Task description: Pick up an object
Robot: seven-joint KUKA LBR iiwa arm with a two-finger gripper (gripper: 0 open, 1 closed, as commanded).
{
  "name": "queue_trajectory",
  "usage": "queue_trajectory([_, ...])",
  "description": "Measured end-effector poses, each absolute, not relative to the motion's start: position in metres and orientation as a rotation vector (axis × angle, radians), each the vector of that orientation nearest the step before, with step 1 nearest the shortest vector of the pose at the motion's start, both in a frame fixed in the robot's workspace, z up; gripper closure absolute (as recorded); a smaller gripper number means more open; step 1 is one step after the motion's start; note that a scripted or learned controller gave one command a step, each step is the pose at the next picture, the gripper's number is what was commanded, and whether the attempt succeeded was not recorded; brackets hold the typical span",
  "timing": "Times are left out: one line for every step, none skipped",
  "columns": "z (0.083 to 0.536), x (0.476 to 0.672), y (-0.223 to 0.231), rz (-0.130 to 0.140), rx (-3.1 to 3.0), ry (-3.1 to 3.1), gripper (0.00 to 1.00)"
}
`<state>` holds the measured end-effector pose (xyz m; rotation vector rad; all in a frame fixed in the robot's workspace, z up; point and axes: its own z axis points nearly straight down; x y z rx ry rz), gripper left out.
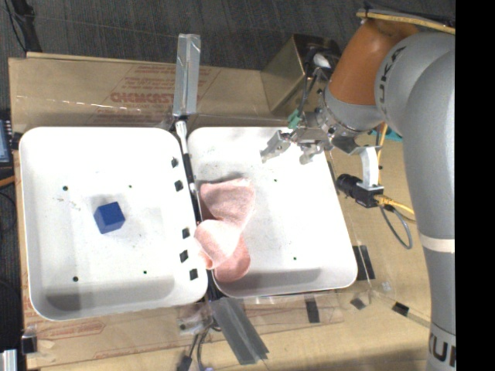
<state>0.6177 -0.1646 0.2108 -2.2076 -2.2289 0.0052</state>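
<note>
In the left bin (46, 153), a small blue cube (110, 216) is sitting alone on the white floor, a little left of the middle and well apart from the walls. Moving right, a pink cloth (226, 226) is lying crumpled in the right bin (325, 230), bunched against the divider between the two bins, with its lower fold draping up over the bin's near-left corner. The rest of that bin's floor is showing bare white with a few dark specks.

Further right, the gripper (291, 146) is hanging over the far part of the right bin, its two fingers spread wide apart and nothing sitting between them. It is hovering well apart from the cloth and far from the cube. Behind it, the grey arm (421, 130) with its orange band is reaching in from the right.

Judging by this, the task is standing at its start: nothing is being held or lifted, and the reach, the closing and the lift are all remaining. The cloth is looking like the nearer candidate.
</note>
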Motion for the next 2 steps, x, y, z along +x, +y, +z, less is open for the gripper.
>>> queue_trajectory([0.116,0.583,-0.208,0.006,-2.163,-2.272,0.0])
queue_trajectory([0.092,0.578,-0.208,0.004,-2.152,-2.284,0.0])
